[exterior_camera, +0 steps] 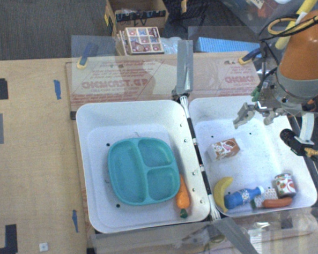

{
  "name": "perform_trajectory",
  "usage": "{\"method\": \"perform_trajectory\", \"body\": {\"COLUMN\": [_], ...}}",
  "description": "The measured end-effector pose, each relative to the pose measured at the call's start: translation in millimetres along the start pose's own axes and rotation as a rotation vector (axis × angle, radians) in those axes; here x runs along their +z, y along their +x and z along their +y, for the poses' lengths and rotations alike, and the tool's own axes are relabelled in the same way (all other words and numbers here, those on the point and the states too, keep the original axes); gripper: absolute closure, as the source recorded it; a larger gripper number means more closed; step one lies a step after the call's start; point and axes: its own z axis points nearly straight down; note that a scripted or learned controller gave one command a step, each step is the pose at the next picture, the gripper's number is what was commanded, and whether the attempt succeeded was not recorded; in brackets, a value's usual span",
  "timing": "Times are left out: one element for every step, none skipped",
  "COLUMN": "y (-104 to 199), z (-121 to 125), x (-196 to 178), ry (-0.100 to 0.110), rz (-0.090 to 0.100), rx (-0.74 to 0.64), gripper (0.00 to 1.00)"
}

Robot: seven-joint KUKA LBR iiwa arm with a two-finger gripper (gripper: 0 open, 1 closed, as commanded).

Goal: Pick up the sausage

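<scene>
red sausage (278,202) lies in the right bin's (306,166) near corner; jaws (256,115) seemingly spread open, holding nothing, well apart

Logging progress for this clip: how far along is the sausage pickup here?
Nothing looks done yet. The sausage lies at the near edge of the right bin, beside the can and the blue bottle. The pincer hangs open over the bin's far side with nothing between its fingers, well away from the sausage. Reaching it, gripping and lifting all remain.
</scene>
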Motion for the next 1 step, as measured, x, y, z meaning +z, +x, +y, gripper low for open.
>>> {"method": "perform_trajectory", "body": {"y": [17.6], "z": [-24.5], "x": [100.3], "ry": [-0.004], "rz": [-0.001], "rx": [0.012], "gripper": [0.0]}}
